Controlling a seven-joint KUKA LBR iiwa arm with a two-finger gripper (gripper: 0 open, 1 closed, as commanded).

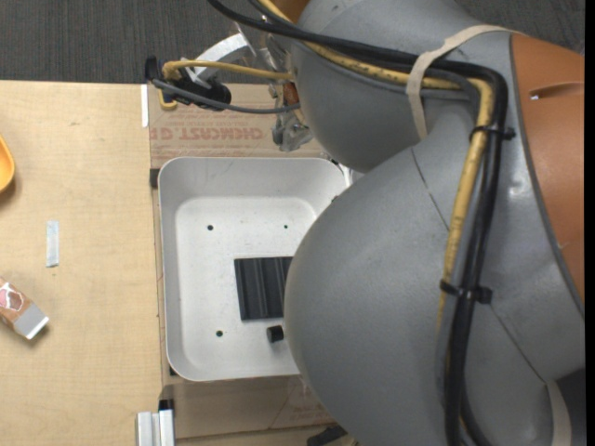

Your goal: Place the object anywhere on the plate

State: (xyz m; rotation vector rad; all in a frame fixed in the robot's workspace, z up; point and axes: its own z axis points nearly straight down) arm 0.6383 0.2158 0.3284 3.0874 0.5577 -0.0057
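Dark grey carpet runs along the top, and below it you've got a pale wood-grain counter (84, 156) on the left. One shallow white bin (200, 203) sits mid-frame, smooth plastic with rounded corners and a few small dark holes in its floor.

Writing first: the only text is red block lettering on a strip of brown cardboard (214, 133) just above the bin. It looks flipped, and I can't read it with any confidence.

The grey arm (418, 249) has a matte, rounded shell, with an orange band (558, 110) at far right. A yellowish hose and black cables (465, 212) are strapped along it with a pale tie. It covers the whole right part of the bin.

In the bin, a dark ribbed rectangular block (260, 286) pokes out from under the arm, with a small black cube-ish bit (275, 334) just below it. I can't tell what either one is.

So you can't tell whether the tool is released or clenched; the arm is in the way.

As for the task's thing, an orange curved piece (5, 165) is cut off at the left edge. It might be the plate, but too little of it shows. A small red-and-white packet (20, 309) lies on the counter lower left, well apart from the bin. A thin grey strip (52, 244) lies between the packet and the orange piece. Which item is the object, I can't say.
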